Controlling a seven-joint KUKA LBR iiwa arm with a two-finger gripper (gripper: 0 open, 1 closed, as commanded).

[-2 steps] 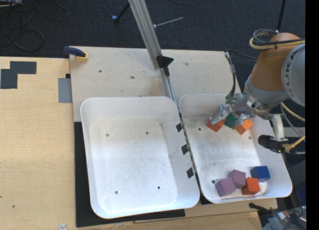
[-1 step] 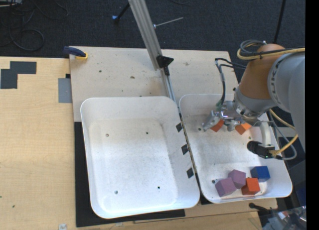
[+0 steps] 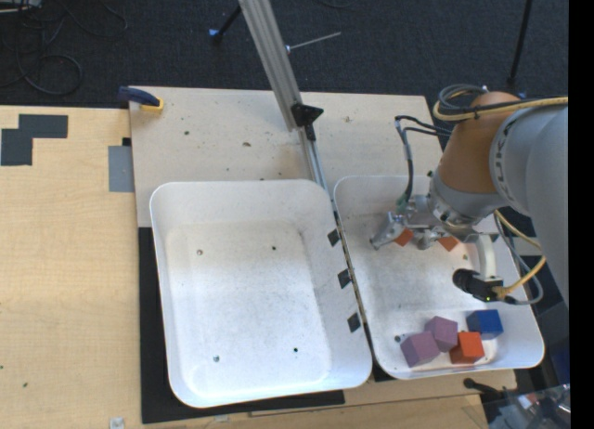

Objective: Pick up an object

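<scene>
Left bin [image 3: 186,232] bare. In right bin [image 3: 371,283]: gripper [image 3: 408,232] low near an orange block [image 3: 403,239], jaws' state unclear. Nearer corner: 2 purple blocks [image 3: 431,341], orange cube [image 3: 469,348], blue cube [image 3: 485,322]. Reach step; next, probably closing and lifting.

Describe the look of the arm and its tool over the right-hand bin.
The arm is a thick, rounded grey body with an orange band above the wrist. Black and yellowish cables loop around the wrist and trail down its side. The tool is a small, metallic grey assembly with reddish-orange parts.
</scene>
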